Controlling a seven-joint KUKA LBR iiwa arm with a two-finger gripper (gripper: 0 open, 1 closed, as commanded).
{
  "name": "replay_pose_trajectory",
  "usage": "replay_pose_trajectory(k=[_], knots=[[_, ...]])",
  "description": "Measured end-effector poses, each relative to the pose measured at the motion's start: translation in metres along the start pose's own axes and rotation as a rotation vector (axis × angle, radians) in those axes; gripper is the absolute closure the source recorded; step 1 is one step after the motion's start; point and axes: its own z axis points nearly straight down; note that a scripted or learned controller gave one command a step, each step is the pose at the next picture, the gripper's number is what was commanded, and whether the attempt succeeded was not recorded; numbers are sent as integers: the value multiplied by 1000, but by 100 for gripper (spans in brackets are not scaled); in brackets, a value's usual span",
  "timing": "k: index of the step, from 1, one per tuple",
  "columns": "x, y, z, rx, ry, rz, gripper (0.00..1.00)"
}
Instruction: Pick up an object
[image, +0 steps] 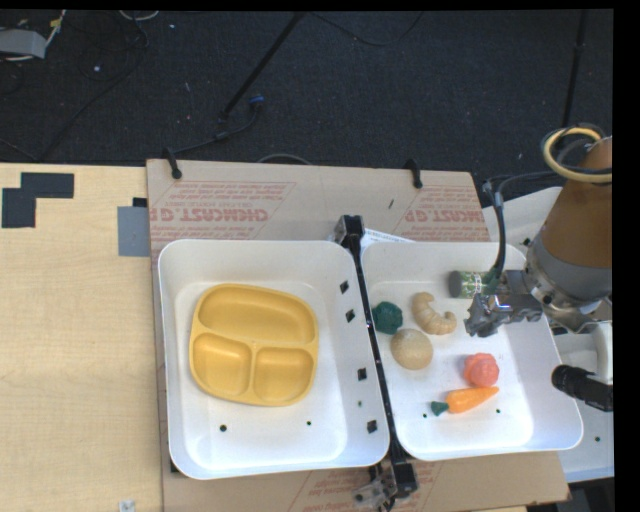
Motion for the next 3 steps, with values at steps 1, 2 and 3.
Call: replay_pose_trajectory(k=[1, 2, 3], knots=[[54, -1, -5, 5, 3, -4, 100], [102, 2, -9, 6, 2, -3, 100], [148, 7, -10, 6, 1, -3, 100]])
